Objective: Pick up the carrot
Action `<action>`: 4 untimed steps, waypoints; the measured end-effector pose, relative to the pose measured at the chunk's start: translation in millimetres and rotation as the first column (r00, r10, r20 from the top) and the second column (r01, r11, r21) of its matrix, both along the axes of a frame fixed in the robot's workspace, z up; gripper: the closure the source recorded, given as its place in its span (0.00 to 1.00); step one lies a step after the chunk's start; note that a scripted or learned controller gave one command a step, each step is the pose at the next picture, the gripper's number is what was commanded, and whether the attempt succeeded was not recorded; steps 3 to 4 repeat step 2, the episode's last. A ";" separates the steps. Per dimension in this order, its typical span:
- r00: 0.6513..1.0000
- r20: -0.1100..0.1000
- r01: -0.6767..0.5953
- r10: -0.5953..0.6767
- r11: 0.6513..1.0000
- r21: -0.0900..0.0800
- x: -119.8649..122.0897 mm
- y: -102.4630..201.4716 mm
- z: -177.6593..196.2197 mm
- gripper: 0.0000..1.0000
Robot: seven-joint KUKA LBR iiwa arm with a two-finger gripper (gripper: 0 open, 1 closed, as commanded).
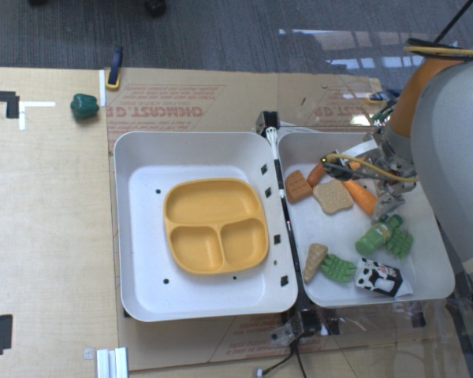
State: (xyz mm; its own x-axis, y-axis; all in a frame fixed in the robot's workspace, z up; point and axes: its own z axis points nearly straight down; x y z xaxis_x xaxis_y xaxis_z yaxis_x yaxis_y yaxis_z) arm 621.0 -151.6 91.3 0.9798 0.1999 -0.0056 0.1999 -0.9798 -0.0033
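Observation:
The carrot (362, 197) is a short orange piece lying at a slant in the upper middle of the right bin (426, 286), between a slice of bread (332, 198) and the gripper. The gripper (388, 195) hangs low over the bin's upper right part, just right of the carrot's thick end, with yellow and black cables looping above it. The grey arm and its orange band (416, 85) cover the bin's right wall. Whether the gripper touches the carrot cannot be made out.
The right bin also holds a brown waffle (298, 186), a small orange piece (316, 174), green vegetables (385, 239), a green leafy piece (339, 268), a tan wedge (314, 260) and a black-and-white carton (378, 278). A yellow divided plate (217, 225) lies in the left bin (134, 235).

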 end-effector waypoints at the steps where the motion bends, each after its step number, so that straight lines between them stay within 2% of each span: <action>1: 1.000 -0.005 -0.008 0.008 1.000 0.001 -0.4 0.6 8.6 1.00; 2: 0.998 0.000 -0.058 0.058 0.998 0.000 -35.7 61.7 99.0 1.00; 4: 0.998 0.000 -0.058 0.058 0.998 0.000 -35.7 61.7 99.0 1.00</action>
